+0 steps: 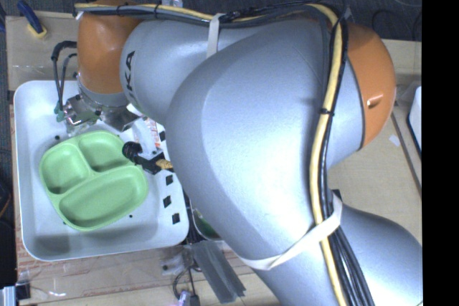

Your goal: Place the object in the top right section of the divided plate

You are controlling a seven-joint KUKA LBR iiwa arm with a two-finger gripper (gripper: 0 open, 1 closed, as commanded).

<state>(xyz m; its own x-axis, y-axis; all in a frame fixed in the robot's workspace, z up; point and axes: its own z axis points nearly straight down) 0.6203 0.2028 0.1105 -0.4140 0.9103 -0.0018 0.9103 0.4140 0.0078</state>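
The green divided plate (93, 198) lies in the left bin (30, 226), toward 8 o'clock in the camera view. Its one large section faces 5 o'clock and its two small ones sit along the far rim. The top right section (105, 149) is the small one at the plate's 1 o'clock.

The arm (251, 140) sweeps in from 3 o'clock and covers most of the bench. Below its orange band (100, 46), the gripper (80, 113) hangs just beyond the plate's 12 o'clock rim, close to the target section. I cannot tell whether the gripper is open, closed or gripping anything, because the wrist hides its working end. I cannot tell where the object is either (the arm's bulk screens much of the bin from 12 to 4 o'clock).

With so little to go on, my judgement of handling is cautious. Anything meant for that small section is probably light and compact. It is best taken across its narrowest width, near its middle, so it does not swing or tip on release. The plate looks like thin, smooth plastic and would likely slide in the bin if nudged. A release low over the section from straight above seems safest.
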